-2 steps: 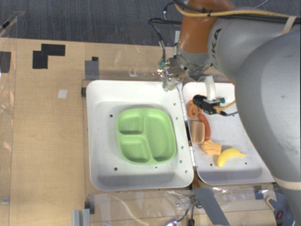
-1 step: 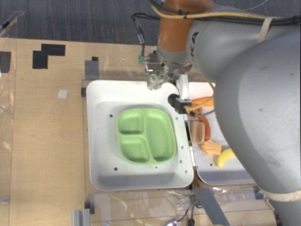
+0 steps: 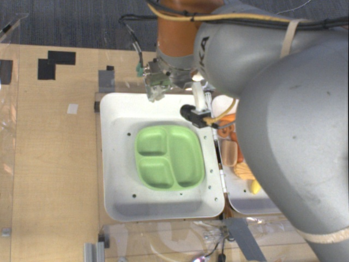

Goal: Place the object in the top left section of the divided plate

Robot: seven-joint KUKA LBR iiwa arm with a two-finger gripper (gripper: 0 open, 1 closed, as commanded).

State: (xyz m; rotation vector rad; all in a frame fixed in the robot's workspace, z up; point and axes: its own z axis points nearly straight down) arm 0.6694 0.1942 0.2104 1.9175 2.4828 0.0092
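A light green divided plate [image 3: 169, 157] lies in the left white bin [image 3: 117, 162]. It has two small sections on its left and one large section on its right, and nothing lies in any of them. My gripper [image 3: 155, 90] hangs over the bin's far rim, above and just beyond the plate's top left section [image 3: 151, 141]. Its tip looks pale and greenish, and I cannot make out whether anything is in it. The grey arm with its orange band [image 3: 182, 21] covers much of the right side.
The right bin [image 3: 245, 203] is mostly hidden under the arm. In it I see an orange piece [image 3: 228, 120], a brownish sausage-like item [image 3: 230, 153] and yellow pieces [image 3: 248, 179]. Black marks [image 3: 54, 63] lie on the wooden bench at the far left.
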